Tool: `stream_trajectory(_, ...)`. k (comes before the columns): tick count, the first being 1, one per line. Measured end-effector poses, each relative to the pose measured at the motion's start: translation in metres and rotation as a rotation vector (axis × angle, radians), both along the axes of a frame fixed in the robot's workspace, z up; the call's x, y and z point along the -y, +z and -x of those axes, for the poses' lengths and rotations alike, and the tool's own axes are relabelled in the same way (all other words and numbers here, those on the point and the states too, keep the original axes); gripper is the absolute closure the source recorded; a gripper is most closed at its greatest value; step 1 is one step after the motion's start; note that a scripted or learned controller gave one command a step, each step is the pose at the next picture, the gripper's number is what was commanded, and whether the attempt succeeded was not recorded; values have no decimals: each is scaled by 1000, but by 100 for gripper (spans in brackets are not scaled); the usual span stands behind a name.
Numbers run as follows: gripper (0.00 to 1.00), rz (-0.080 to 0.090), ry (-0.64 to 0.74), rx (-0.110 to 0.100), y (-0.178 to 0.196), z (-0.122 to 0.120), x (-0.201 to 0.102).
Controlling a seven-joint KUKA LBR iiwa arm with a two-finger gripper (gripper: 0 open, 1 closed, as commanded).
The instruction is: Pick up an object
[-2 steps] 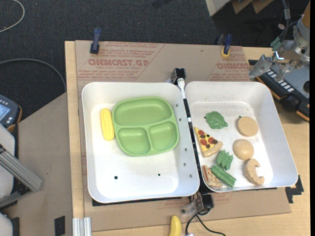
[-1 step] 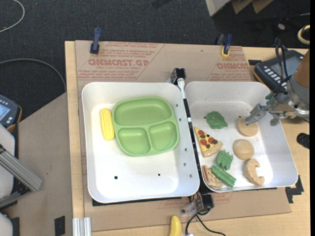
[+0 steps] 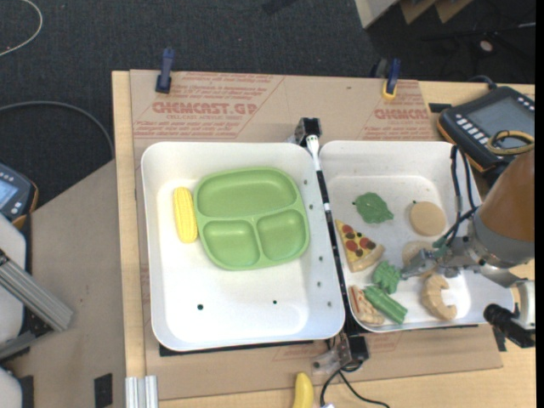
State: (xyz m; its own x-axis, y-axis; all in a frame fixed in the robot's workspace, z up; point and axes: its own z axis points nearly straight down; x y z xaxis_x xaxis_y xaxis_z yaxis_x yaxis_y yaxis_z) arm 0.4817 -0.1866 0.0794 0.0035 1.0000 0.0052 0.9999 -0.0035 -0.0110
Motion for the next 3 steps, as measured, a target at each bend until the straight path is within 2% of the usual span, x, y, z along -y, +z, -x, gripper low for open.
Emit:
stream_trajectory(1, 0, 5, 3, 12, 5, 3, 37)
stream_trajectory(2, 0, 2, 12, 12, 47, 1, -63)
stream_trajectory(3, 0, 4, 10, 16, 108, 2, -219)
